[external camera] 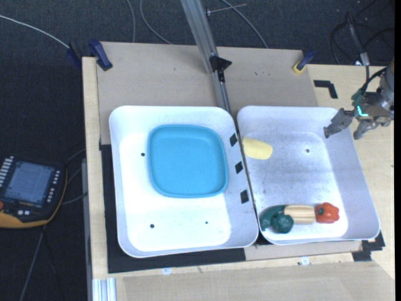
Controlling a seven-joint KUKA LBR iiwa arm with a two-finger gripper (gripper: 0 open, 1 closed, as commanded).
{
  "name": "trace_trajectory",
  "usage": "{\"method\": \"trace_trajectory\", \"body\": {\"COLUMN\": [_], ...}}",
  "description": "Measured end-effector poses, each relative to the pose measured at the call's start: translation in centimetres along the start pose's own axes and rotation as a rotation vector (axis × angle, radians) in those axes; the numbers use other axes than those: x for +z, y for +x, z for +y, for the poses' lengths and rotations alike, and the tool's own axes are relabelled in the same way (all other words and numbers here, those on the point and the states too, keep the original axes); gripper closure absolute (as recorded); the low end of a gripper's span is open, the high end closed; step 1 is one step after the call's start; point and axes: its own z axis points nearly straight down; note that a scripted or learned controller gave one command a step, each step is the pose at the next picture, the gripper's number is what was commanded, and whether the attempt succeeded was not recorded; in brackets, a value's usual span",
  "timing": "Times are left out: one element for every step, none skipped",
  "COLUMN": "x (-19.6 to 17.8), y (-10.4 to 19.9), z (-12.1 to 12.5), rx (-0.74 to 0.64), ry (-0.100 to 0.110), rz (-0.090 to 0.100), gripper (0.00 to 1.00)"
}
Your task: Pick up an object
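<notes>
The bench is a flat sheet of pale brown board (188,74) bearing two shallow white plastic bins side by side. The left bin (131,168) holds a square, rounded-corner blue plastic plate (188,160), smooth and matte, lying flat near its middle. The right bin (351,187) has a scuffed, grey-speckled floor and holds the candidate objects. A pale yellow, rounded lump like a toy lemon (257,148) lies alone near this bin's upper left edge. Along the lower edge sit three small toys in a row, touching or nearly so: a dark green knobbly piece (277,220), a tan cylindrical piece (299,214) and a red rounded piece (326,212).

The gripper (351,125) hovers at the right bin's upper right corner, above the rim, with its two dark fingers spread apart and nothing between them.

The arm has yet to choose and approach a target. The yellow lump looks the easier pick: it stands well apart from everything, so the fingers could straddle it without nudging a neighbour. The clustered row near the bin wall risks a collision or a pinch on two toys at once. A centred descent matters, since rounded smooth plastic will likely squirt sideways.
</notes>
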Motion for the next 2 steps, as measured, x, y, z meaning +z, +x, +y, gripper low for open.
{"method": "trace_trajectory", "body": {"x": [0.0, 4.2], "y": [0.0, 0.2], "z": [0.0, -0.3], "rx": [0.0, 0.0], "ry": [0.0, 0.004], "rz": [0.0, 0.001], "gripper": [0.0, 0.0]}}
